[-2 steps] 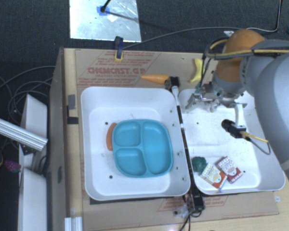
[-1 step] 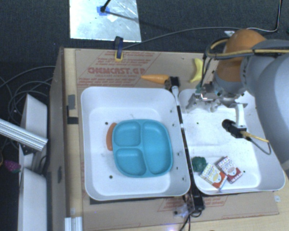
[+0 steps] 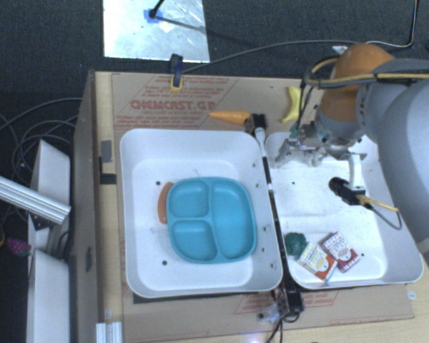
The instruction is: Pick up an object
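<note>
Three loose objects lie bunched along the near edge of the right bin: one dark green lump beside its left wall and two small packets just beside each other, an orange-and-white packet and a red-and-white packet. The gripper hangs over that bin's far left corner, well apart from all three across open white floor; how wide the claw is set cannot be told. The left bin holds one blue three-part plate covering most of its floor and one sausage against the plate's left rim, while one carrot and one banana lie behind the bins.
</note>
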You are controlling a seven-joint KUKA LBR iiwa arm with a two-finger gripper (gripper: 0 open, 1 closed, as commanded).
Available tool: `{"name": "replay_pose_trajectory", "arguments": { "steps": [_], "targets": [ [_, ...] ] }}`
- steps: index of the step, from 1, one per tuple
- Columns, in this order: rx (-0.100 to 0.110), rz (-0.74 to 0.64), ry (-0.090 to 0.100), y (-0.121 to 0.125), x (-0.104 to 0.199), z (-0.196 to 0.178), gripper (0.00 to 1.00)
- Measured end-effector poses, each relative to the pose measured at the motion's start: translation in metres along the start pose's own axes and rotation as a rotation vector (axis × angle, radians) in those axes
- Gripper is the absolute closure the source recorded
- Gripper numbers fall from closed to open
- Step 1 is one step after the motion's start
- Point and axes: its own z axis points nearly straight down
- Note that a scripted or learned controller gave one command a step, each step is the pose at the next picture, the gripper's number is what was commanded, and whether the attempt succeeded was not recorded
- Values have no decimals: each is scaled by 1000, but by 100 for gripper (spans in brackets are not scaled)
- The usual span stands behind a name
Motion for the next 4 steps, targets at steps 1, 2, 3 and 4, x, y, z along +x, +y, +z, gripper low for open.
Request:
{"name": "replay_pose_trajectory", "arguments": {
  "steps": [1,2,3,4],
  "targets": [
    [-1,2,0,0,-4,0,0],
    [0,0,0,0,2,0,0],
    [-1,2,0,0,-2,0,0],
    [-1,1,0,0,-1,0,0]
  ]
}}
